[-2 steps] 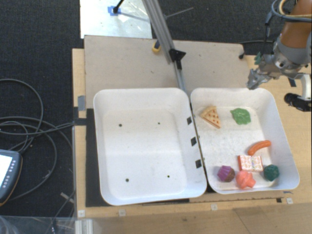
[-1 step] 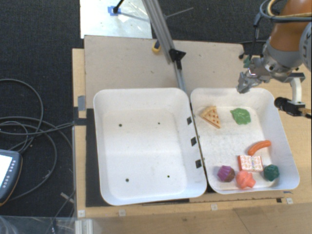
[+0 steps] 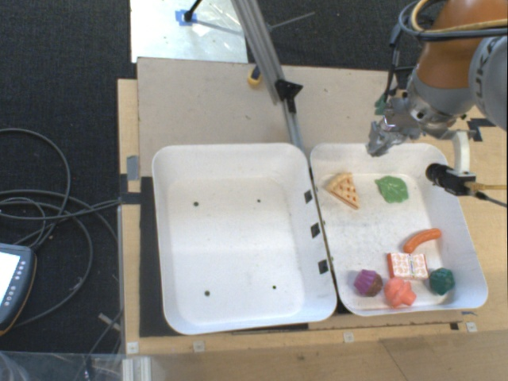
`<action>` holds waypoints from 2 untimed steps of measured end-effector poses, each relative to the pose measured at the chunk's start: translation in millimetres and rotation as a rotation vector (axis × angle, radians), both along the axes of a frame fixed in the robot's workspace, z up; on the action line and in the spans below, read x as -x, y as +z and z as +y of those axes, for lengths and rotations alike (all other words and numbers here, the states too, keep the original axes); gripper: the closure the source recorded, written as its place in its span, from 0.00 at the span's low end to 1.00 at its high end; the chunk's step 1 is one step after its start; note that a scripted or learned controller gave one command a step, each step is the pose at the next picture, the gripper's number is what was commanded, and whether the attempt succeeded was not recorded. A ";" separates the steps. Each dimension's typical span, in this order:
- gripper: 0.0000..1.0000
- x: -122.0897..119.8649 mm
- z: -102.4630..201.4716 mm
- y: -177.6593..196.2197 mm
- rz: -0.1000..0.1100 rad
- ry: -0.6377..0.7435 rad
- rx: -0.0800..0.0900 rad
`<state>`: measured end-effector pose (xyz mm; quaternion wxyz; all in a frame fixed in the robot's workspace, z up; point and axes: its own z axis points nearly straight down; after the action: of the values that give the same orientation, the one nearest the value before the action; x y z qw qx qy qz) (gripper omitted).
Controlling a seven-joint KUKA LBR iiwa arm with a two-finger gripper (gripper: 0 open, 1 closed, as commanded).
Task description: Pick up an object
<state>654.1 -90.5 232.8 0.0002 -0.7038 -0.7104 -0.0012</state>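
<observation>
I've got the gripper (image 3: pixel 386 144) parked over the right bin's (image 3: pixel 456 213) far edge, can't tell its finger state, hovering clear so the green piece (image 3: pixel 392 188) just nearer stays reachable.

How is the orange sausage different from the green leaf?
The sausage is orange, long and thin; the leaf is green, flat and crinkly. The leaf lies nearer the claw; the sausage lies closer to the pile of toys at the front. Both sit in the right bin.
</observation>
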 end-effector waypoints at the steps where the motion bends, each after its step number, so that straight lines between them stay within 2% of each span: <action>1: 1.00 25.0 49.9 -10.0 0.003 0.000 -0.001; 2: 1.00 50.0 97.6 1.9 0.002 0.001 -0.001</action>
<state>604.0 7.1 234.8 0.0011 -0.7035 -0.7107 -0.0009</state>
